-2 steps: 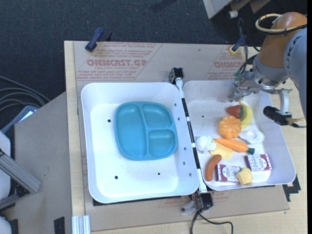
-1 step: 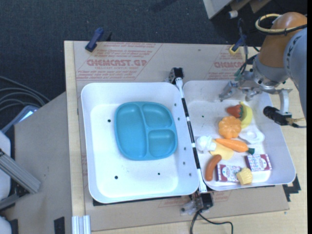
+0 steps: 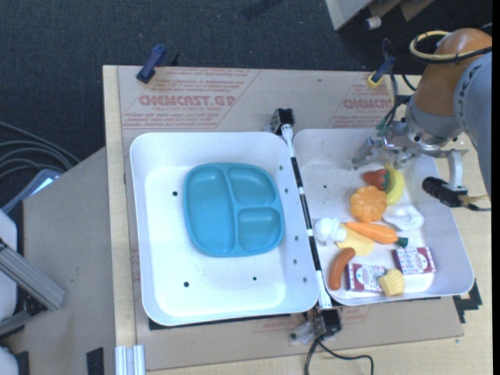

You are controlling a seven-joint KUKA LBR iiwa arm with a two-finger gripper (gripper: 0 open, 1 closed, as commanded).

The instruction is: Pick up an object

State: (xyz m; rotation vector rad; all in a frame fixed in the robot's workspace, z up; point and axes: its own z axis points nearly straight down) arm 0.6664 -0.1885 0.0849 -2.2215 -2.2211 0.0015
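bins: two, left bin (image 3: pixel 148 233) holds one blue tray (image 3: pixel 233 208) | right bin (image 3: pixel 461 264): one carrot (image 3: pixel 373 231), one pumpkin (image 3: pixel 368 203), two cartons (more toys besides) | gripper (image 3: pixel 382 152): fingers spread, gripping nothing; pumpkin just below them

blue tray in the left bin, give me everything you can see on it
The blue tray is a rounded-rectangle divided plate, light blue, plastic by its look, with three compartments: one tall one along its left and two smaller ones stacked on the right, split by raised ridges. It lies flat and upright on the floor of the left bin, slightly rotated, roughly central and nearer the far wall. Nothing sits in it; only the bin floor touches it.
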